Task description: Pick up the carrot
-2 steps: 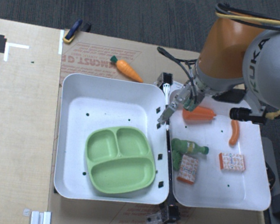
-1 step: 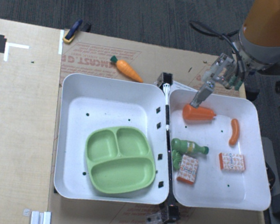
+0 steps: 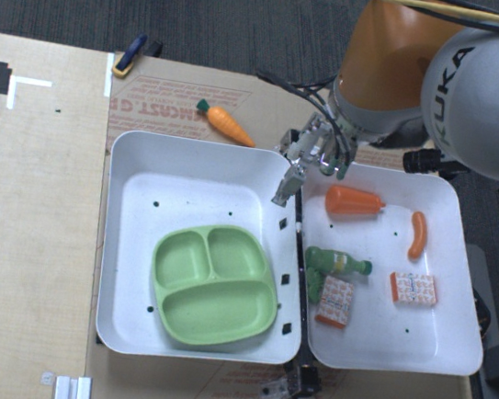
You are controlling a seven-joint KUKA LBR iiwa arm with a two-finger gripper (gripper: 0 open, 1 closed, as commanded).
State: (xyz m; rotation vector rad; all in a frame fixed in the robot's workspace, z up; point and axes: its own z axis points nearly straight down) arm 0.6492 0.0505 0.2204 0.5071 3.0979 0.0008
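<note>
Fingers [image 3: 288, 190] of the gripper [image 3: 305, 170] are seen hanging over the seam between the two white bins, at the upper corner where the bins meet; whether they are spread or pressed together cannot be told, since only one dark fingertip is clearly made out. Nothing is seen held between them.

The carrot [image 3: 226, 123] is found outside both bins, on the brown cardboard sheet [image 3: 180, 105] just above the far rim of the left bin [image 3: 125, 222]. It is a small toy piece: a bright orange body, tapered, with a dark green stub at one end. Its long axis is laid at a slant, with the green end toward the upper left and the orange tip toward the lower right, near the bin's rim. It lies flat, well to the left of the gripper.

In the left bin a green divided plate [image 3: 215, 284] is seen. In the right bin [image 3: 455, 318] are laid a red-orange tapered piece [image 3: 354, 202], an orange sausage-shaped piece [image 3: 418, 235], a green bottle [image 3: 335, 262] lying on its side, a small printed packet [image 3: 335, 302] and a second red-and-white packet [image 3: 414, 288].
</note>
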